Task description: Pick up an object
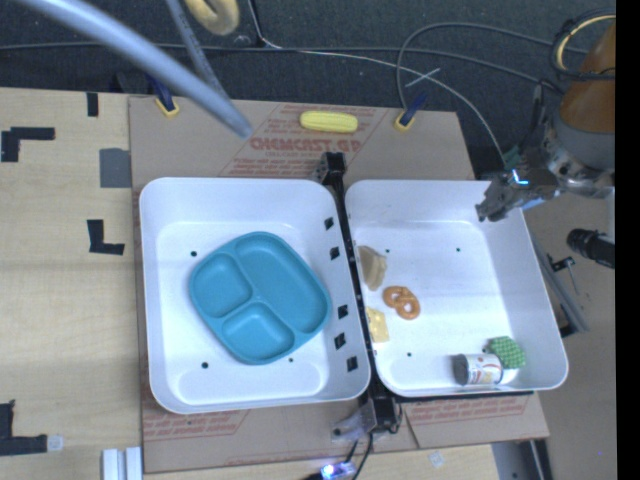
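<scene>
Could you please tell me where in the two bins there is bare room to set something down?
Right bin: bare floor between pretzel and right wall, above the can. Left bin: narrow strips around the blue tray. Crowded along the divider.

Robotics lab bench. Evidence: two white bins [160, 268] on cardboard [290, 143] at centre frame; cables [440, 43] across top; clamps [405, 118] at upper edge; robot arm [585, 108] at upper right; black tape marks [100, 236] at left.
</scene>
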`<state>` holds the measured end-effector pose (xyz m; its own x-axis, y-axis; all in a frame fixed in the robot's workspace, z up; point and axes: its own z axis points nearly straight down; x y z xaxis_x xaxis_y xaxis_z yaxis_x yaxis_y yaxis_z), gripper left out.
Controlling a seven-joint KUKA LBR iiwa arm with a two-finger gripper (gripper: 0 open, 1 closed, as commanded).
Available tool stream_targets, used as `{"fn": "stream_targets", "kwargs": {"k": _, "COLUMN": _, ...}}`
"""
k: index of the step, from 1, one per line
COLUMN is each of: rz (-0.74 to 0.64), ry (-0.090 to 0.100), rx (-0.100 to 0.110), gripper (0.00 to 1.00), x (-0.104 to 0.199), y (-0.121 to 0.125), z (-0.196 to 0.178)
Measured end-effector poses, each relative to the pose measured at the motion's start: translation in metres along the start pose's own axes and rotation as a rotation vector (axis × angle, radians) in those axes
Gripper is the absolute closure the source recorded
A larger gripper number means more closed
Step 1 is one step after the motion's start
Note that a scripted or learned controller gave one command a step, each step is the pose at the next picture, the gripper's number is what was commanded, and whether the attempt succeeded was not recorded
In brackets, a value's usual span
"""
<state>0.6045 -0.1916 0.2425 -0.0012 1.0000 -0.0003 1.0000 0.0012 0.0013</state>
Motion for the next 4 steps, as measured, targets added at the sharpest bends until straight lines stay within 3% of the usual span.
{"fn": "stream_targets", "kwargs": {"k": 3, "rz": -0.005, "ry": 0.001, "rx": 0.004, "gripper": 1.00, "x": 0.167, "y": -0.021, "z": 0.009}}
{"fn": "stream_targets", "kwargs": {"k": 4, "rz": -0.003, "ry": 0.000, "rx": 0.005, "gripper": 1.00, "x": 0.212, "y": -0.041, "z": 0.018}}
